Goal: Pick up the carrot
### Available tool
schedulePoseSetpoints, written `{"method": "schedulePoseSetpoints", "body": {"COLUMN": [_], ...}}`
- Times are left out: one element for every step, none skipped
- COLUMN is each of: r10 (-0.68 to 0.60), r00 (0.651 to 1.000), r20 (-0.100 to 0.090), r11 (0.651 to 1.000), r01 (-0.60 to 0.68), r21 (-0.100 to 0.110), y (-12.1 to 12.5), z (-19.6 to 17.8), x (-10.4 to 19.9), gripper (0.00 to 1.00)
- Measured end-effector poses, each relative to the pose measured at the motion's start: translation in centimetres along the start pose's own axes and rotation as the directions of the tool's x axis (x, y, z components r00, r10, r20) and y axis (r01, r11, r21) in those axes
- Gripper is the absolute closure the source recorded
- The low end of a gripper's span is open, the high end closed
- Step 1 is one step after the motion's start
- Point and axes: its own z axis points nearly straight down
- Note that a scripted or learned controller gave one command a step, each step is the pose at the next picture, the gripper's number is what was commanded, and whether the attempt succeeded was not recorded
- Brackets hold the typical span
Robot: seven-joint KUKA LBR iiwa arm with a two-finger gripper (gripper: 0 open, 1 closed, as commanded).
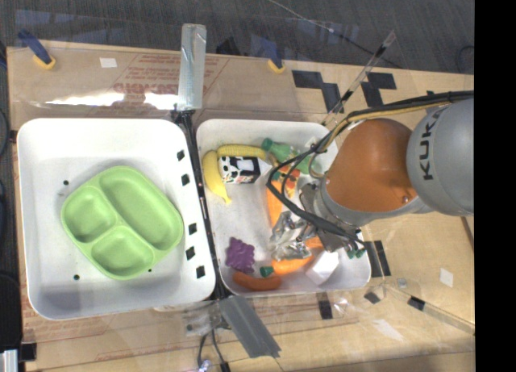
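The carrot (pixel 292 265), orange with a small green top at its left end, lies near the front wall of the right bin (pixel 211 201). My gripper (pixel 292 241) is low in that bin, directly over the carrot's middle and hiding part of it. The arm's orange band (pixel 369 167) and grey wrist cover the bin's right half. Whether the gripper touches the carrot I cannot tell.
In the right bin lie a banana (pixel 213 175), a cow-patterned carton (pixel 239 169), a green item (pixel 280 151), purple grapes (pixel 239 253), a reddish-orange piece (pixel 256 281), another orange piece (pixel 279 206) and a white block (pixel 324 268). The left bin (pixel 40 201) holds a green divided plate (pixel 121 221).
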Motion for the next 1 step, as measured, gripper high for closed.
{"method": "schedulePoseSetpoints", "body": {"r10": [0.143], "r00": [0.99], "r20": [0.003], "r11": [0.99], "r01": [-0.143], "r21": [0.001], "y": [3.4], "z": [1.47], "x": [-0.76], "gripper": [1.0]}}
